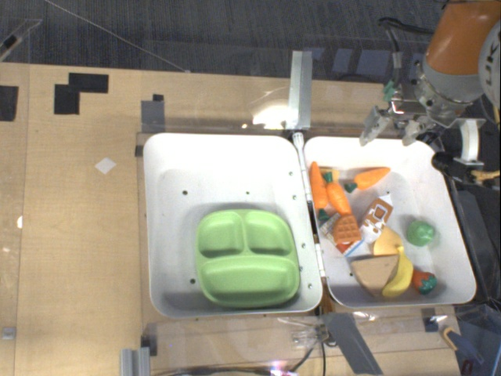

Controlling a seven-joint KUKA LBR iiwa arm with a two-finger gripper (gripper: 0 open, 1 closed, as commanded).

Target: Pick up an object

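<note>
Camera view: the gripper (389, 129), spread and empty, is held above the right bin (450, 198)'s far rim, presumably so that the carrot (370, 178) below can be approached.

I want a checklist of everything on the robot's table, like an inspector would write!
Surface: tan bench with two white bins; left bin, right bin.
Job's things: toy food piled in the right bin: carrots, banana, green ball.
Clutter: green divided plate in the left bin.
Grippers: gripper above the right bin's far rim, open, holding nothing.
Cables: dark cable beside the arm.
Surroundings: dark floor beyond the bench.
</note>
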